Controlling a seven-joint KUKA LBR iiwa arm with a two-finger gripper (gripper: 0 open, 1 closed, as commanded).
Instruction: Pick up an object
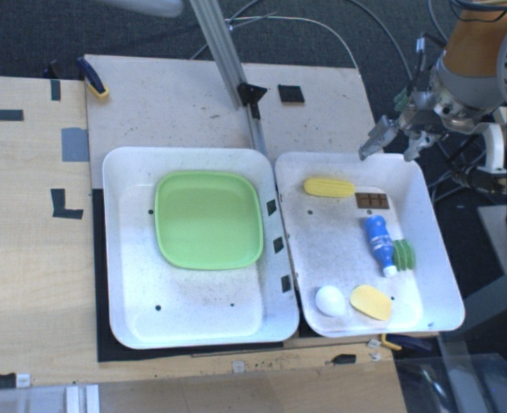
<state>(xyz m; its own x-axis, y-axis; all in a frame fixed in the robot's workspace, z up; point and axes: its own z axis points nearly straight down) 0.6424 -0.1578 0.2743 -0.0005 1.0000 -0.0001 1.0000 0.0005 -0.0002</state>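
My gripper hangs open above the far rim of the right bin, with nothing between its fingers. In that bin lie a yellow corn cob, a brown chocolate bar, a blue bottle with a green item beside it, a white egg and a yellow wedge. The corn and the chocolate bar are the closest to the gripper, just in front of it.
The left bin holds a green square plate. A slanted metal pole rises behind the bins. Cables trail across the bench at the back right.
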